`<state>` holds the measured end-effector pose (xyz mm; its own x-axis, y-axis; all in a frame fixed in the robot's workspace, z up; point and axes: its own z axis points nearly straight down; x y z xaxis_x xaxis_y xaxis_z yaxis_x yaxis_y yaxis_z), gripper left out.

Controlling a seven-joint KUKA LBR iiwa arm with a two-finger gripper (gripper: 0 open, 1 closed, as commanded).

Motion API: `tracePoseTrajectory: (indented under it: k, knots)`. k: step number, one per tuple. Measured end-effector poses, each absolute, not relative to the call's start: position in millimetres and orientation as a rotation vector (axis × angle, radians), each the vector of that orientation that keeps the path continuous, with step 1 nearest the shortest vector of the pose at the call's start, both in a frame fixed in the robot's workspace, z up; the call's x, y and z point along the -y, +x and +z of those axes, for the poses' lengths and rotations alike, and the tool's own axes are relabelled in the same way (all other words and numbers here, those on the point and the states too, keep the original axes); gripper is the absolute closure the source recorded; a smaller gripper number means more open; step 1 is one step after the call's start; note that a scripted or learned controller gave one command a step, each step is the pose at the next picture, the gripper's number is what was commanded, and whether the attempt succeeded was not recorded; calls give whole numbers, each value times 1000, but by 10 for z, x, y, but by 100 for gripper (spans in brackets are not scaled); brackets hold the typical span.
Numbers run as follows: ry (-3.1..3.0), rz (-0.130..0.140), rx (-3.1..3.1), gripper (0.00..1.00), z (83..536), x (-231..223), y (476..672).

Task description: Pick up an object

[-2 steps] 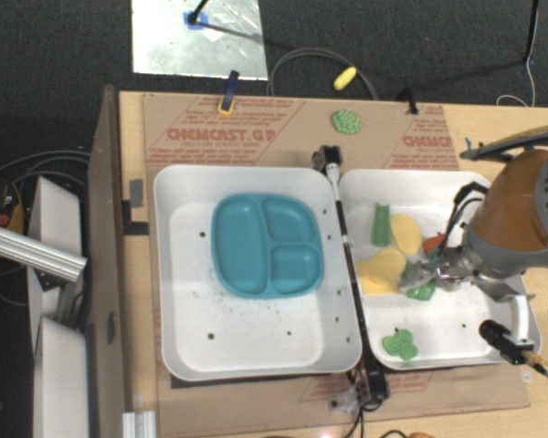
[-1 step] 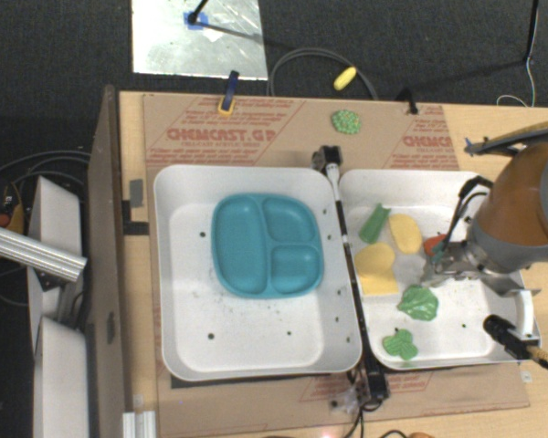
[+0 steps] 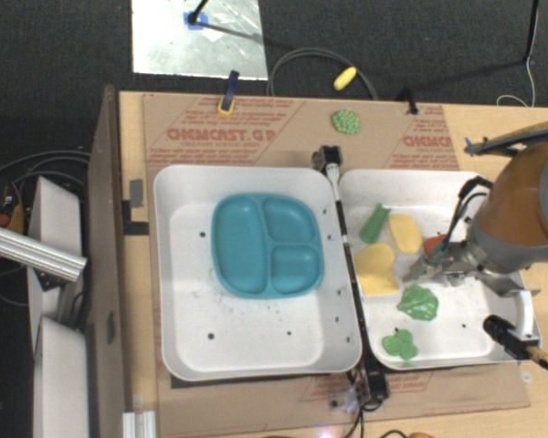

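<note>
Tool low in the right bin among small toy pieces

The tool (image 3: pixel 426 265) sits amid the pieces in the right bin (image 3: pixel 457 185); whether it is clenched or released cannot be told. Just beside its tip lie a small red piece (image 3: pixel 434 243), a rounded yellow piece (image 3: pixel 405 233) and a flatter yellow piece (image 3: pixel 376 270). A green stick (image 3: pixel 375 224) beyond them lies slantwise. A ruffled green piece (image 3: pixel 419 303) lies just below the tool.

Red "CHEMCAST GP" lettering is printed on the brown cardboard sheet (image 3: pixel 256 121) lying on the bench (image 3: pixel 110 245), at 12 o'clock from the left bin (image 3: pixel 178 190); a partly hidden repeat sits at 12 o'clock from the right bin (image 3: pixel 438 182).
</note>
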<state>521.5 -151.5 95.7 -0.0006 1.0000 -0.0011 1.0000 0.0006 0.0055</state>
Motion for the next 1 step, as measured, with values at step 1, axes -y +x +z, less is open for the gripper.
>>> tracePoseTrajectory:
  k: [1]
  knots:
    - [2218, 0, -2230, 0, 834, 1071, 4851]
